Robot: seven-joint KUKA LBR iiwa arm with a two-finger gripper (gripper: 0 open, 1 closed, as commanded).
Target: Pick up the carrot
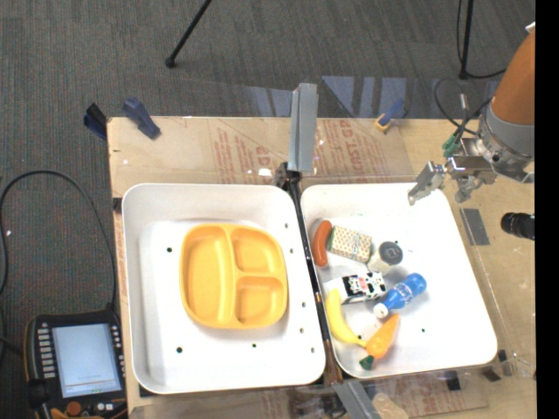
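The carrot [383, 339] is small and orange with a green stem end, and it lies near the front edge of the right bin [463, 321], between a yellow banana [340, 319] and a blue bottle [402, 293]. My gripper [445, 183] hangs over the far right corner of that bin, well back from the carrot, with its two fingers spread apart and nothing between them.
In the right bin also lie a sausage [321, 241], a patterned packet [351, 243], a small round lid [390, 253] and a black-and-white carton [362, 286]. The left bin [148, 234] holds a yellow divided plate [234, 276]. A metal post [303, 129] stands between the bins at the back.
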